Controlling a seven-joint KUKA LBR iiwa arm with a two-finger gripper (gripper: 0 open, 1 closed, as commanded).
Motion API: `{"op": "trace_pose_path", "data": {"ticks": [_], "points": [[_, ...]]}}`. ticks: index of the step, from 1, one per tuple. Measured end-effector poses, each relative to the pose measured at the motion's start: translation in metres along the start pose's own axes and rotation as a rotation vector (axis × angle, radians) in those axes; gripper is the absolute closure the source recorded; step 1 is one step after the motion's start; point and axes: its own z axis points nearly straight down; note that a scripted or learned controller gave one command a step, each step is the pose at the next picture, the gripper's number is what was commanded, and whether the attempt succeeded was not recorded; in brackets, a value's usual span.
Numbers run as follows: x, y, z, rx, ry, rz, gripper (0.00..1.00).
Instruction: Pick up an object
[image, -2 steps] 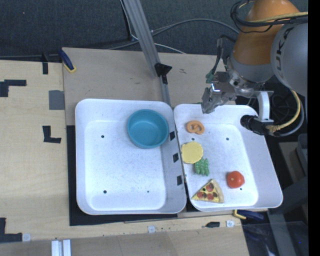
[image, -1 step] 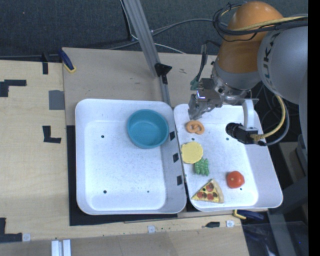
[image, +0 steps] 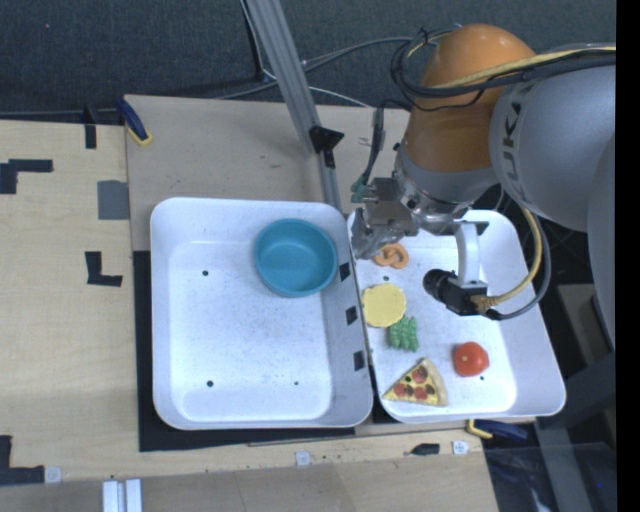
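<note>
A: Has the gripper (image: 372, 240) lifted anything?

B: Not visibly; I cannot tell its state. The orange pretzel (image: 392, 256) lies just beside it, right bin (image: 530, 390). The pick remains.

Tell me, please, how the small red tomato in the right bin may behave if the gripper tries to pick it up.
The tomato looks round and glossy, so it would probably roll if nudged and could slip from fingers closing off-centre. It appears small, likely a light toy. It lies apart from the pizza slice, so a push should shift it alone.
</note>
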Motion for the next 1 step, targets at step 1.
{"op": "trace_pose_path", "data": {"ticks": [1], "points": [[0.0499,-0.0246,0.0240,0.002,0.000,-0.001,1.00]]}}
